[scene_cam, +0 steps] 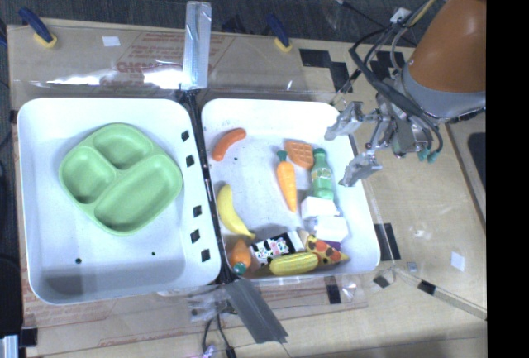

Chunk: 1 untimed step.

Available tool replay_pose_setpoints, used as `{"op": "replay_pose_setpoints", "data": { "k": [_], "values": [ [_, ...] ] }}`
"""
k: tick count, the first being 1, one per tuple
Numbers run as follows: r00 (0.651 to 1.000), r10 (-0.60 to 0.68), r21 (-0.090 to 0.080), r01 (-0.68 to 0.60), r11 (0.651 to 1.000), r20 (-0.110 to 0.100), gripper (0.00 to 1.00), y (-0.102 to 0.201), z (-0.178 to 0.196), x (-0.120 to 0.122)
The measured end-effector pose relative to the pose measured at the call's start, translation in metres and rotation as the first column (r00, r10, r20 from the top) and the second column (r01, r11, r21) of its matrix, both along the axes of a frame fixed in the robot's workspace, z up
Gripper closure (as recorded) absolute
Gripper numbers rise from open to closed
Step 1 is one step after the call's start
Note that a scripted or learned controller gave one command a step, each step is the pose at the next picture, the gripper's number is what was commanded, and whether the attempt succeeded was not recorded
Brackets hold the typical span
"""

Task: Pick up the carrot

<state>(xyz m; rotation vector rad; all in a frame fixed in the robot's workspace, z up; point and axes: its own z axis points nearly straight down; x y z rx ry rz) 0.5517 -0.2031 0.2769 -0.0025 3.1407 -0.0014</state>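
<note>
Grey arm with orange band. Black cables loop along the wrist. Metal two-finger gripper, silver-grey.

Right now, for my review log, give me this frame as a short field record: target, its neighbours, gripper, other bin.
target: orange carrot with green top, lying in the right white bin
neighbours: green bottle to its right, waffle-textured orange piece above, yellow banana to its left
gripper: two-finger gripper, open, over the bin's right rim, holding nothing
other bin: left white bin holds a green divided plate
status: carrot not yet grasped
</note>
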Motion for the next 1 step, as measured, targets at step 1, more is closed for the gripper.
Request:
{"op": "replay_pose_setpoints", "data": {
  "k": [1],
  "values": [
    [0.998, 0.067, 0.005, -0.067, 0.998, -0.010, 0.00, 0.0118, -0.1737, -0.0116]
  ]
}}
